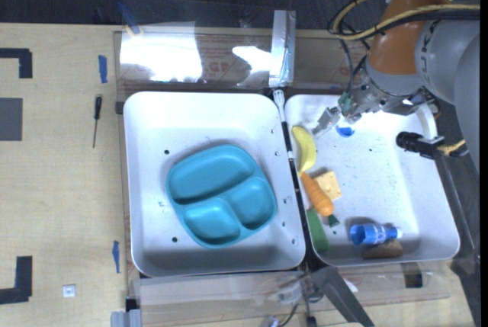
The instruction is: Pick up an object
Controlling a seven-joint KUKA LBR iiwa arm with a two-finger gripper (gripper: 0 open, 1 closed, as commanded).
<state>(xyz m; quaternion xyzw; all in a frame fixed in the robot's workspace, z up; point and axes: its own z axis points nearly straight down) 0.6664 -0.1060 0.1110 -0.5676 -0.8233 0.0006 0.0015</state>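
Two shallow white plastic bins side by side, rounded corners, matte with small dark specks. Left bin (pixel 145 135): one turquoise divided tray (pixel 221 194), smooth moulded plastic, three compartments, lying flat and turned at an angle near the bin's middle.

Right bin (pixel 412 196): objects bunched along its left wall. Yellow banana (pixel 305 148), curved, smooth, near the upper left corner. Below it an orange carrot (pixel 319 195), tapered, with a pale yellow wedge-shaped block (pixel 330 184) touching its right side. A dark green elongated piece (pixel 317 232) lies against the wall below the carrot. Near the front edge a blue bottle (pixel 371 232) lies on its side, white cap toward the right, resting against a brown lumpy item (pixel 383 249). A small blue round thing (pixel 345 131) sits at the back of the bin, just below the gripper.

Gripper (pixel 329 118): metallic, slender, hanging over the back left part of the right bin, pointing toward the banana, close above its upper end. Cannot tell whether it is parted or closed; nothing visible between its tips. Arm (pixel 450 66) grey with glossy orange band, cables looped above
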